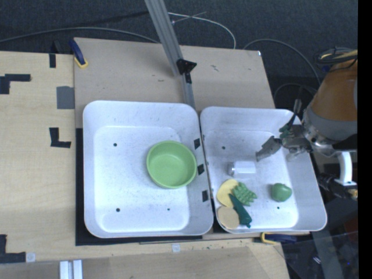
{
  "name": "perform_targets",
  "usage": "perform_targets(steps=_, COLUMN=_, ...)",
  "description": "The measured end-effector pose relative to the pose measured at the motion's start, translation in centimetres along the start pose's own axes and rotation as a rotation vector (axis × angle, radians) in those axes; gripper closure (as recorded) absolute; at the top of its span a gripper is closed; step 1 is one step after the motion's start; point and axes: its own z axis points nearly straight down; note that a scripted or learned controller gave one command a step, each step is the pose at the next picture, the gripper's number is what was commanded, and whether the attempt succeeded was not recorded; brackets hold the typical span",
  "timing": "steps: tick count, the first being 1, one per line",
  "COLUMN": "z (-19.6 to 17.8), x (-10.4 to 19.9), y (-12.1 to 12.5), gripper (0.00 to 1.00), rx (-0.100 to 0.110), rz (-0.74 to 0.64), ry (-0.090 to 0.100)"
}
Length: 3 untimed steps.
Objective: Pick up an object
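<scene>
White and small, a block (243, 168) lies near the middle of the right bin (302, 214), just below and left of the gripper (268, 149), which hangs over that bin grasping nothing; whether its fingers are parted I cannot tell. A green ball (281, 192) and yellow-green toys (235, 201) lie nearby. A green bowl (171, 164) sits in the left bin (104, 156).
</scene>
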Motion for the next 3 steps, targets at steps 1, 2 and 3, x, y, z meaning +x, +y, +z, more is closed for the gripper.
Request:
perform_targets(steps=1, z=0.0, x=0.0, y=0.0, gripper=0.0, rx=-0.001, rz=0.0, ry=0.0)
perform_targets(steps=2, z=4.4, x=-0.1, y=-0.2, gripper=0.0, rx=0.005, rz=0.001, ry=0.0)
perform_targets(steps=3, z=8.3, x=-0.8, y=0.6, gripper=0.0, rx=-0.007, rz=0.002, ry=0.001)
